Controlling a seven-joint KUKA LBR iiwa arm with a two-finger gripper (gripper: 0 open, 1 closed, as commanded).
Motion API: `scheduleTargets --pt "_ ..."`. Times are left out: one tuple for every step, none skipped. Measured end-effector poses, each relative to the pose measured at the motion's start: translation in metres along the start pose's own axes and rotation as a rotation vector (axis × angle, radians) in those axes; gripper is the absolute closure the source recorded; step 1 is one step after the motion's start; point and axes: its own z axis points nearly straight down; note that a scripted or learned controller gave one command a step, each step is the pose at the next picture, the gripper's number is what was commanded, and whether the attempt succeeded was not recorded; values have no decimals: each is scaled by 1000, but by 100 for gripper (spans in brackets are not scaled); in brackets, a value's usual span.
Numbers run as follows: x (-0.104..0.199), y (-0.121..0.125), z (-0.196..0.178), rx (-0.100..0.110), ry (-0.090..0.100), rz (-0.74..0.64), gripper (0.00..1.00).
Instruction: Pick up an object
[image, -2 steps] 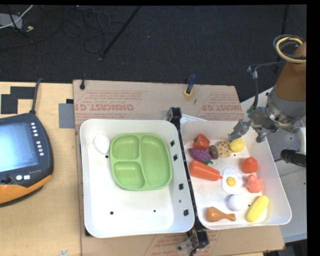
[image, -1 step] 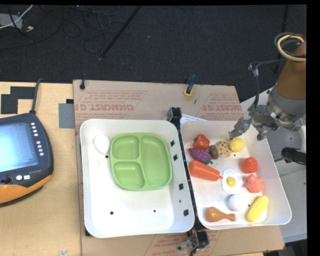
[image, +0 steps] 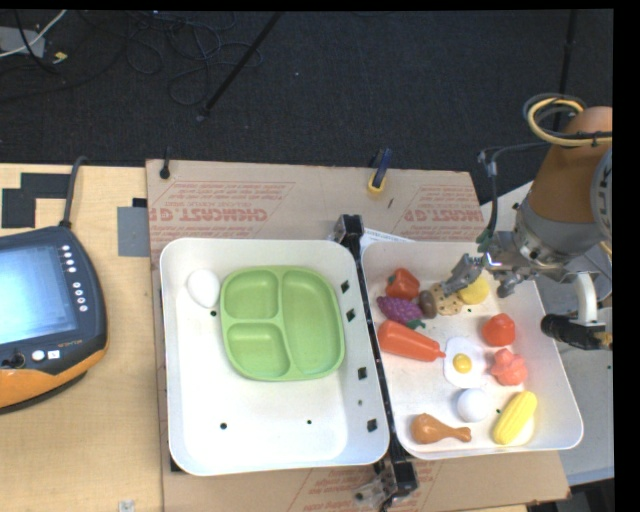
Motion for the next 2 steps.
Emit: scheduleTargets --pt "3 8 45 -3 -1 -6 0" --pt "4 15 62 -28 -5 -6 0"
